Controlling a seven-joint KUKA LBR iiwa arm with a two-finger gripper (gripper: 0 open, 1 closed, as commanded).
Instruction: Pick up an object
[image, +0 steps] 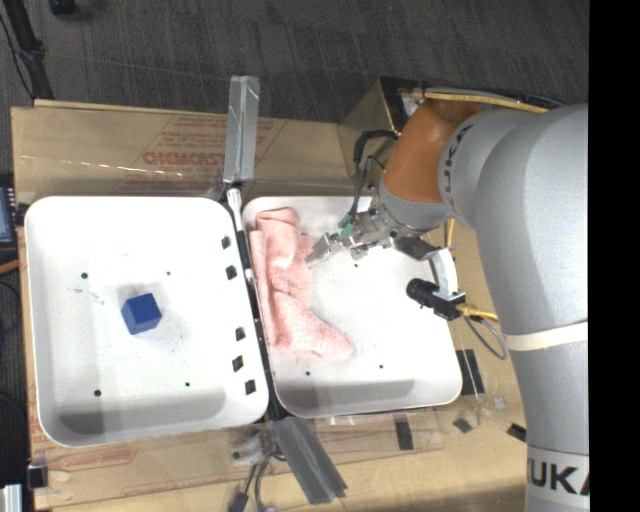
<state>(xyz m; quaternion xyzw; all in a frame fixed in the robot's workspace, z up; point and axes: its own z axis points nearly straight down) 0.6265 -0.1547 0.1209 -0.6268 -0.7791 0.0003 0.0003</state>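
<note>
Two shallow white bins are seen side by side on the desk (120, 150), and the grey arm (520, 250) with its orange band is reached in over the far right corner of the right bin (420, 370). In the right bin a pink cloth (285, 290) is laid crumpled along the wall next to the left bin (60, 400), where a small blue cube (141, 312) is set left of centre. The tool (325, 247) is held just beside the cloth's upper part, on the side away from the left bin; whether it is released or clenched cannot be told, and nothing is seen grasped.
</note>
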